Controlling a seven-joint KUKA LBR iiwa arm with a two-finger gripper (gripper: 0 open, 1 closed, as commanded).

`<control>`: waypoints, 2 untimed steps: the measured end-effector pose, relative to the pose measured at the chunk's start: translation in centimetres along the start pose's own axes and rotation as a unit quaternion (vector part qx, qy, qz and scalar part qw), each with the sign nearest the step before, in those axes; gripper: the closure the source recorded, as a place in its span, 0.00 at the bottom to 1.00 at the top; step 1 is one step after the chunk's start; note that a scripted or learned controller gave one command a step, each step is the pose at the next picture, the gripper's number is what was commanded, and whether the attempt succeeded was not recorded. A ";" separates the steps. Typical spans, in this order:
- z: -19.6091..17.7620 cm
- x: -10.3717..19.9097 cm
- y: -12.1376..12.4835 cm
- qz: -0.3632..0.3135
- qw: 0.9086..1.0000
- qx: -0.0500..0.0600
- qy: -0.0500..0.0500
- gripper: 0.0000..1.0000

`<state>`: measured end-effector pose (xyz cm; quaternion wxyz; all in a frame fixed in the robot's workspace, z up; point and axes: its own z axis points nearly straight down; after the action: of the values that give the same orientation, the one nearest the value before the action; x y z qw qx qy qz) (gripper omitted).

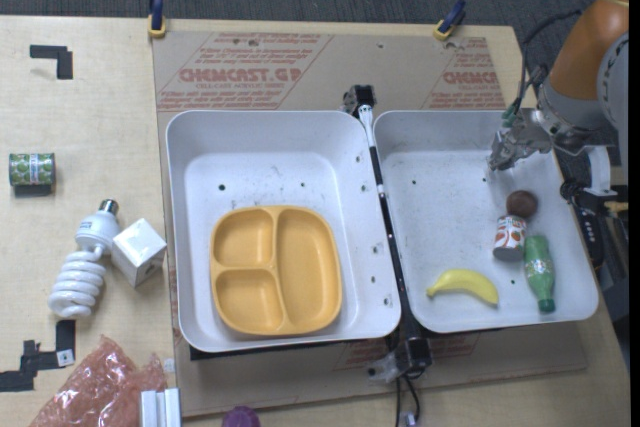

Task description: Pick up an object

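Observation:
The right bin (440,175) holds a yellow banana (463,286) near its front, a green bottle (539,272) lying along the right wall, a small red-and-white can (510,238) and a brown round object (521,204). My gripper (507,151) hangs over the bin's far right part, a short way above and behind the brown object and apart from it. Nothing shows in its grasp.
The left bin (200,165) holds a yellow divided plate (276,268). Left of the bins lie a spiral light bulb (84,260), a white cube (139,250), a green can (31,170) and a red mesh bag (100,385). The arm (590,55) enters at the right.

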<state>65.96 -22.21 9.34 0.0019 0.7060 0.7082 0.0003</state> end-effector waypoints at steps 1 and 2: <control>0.0 0.4 0.1 -0.001 1.000 0.002 0.005 0.00; 0.0 5.2 0.0 0.000 1.000 0.002 0.001 0.00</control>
<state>65.91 -17.04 9.29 0.0002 0.7063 0.7080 -0.0001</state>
